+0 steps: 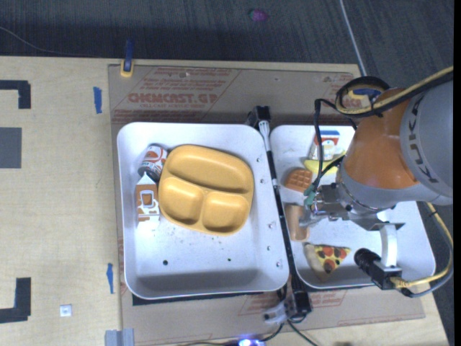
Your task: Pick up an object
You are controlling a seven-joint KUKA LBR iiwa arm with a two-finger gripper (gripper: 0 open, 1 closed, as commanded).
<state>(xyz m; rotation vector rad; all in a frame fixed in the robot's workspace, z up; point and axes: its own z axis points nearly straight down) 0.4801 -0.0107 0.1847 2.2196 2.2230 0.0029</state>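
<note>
Pincer [311,209] near right bin's [418,269] left edge.

Two shallow white bins [137,215]; one yellow divided plastic tray [205,188]; one toy pizza slice [325,256]; one toy waffle [297,179].

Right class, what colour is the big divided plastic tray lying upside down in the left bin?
Mustard yellow divided plastic tray, seen best in the camera view.

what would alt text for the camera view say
A grey and orange robot arm reaches from the right over the right white bin, its tool low among toy foods including a pizza slice and a waffle. The left white bin holds an overturned yellow divided tray beside a small can.
</note>
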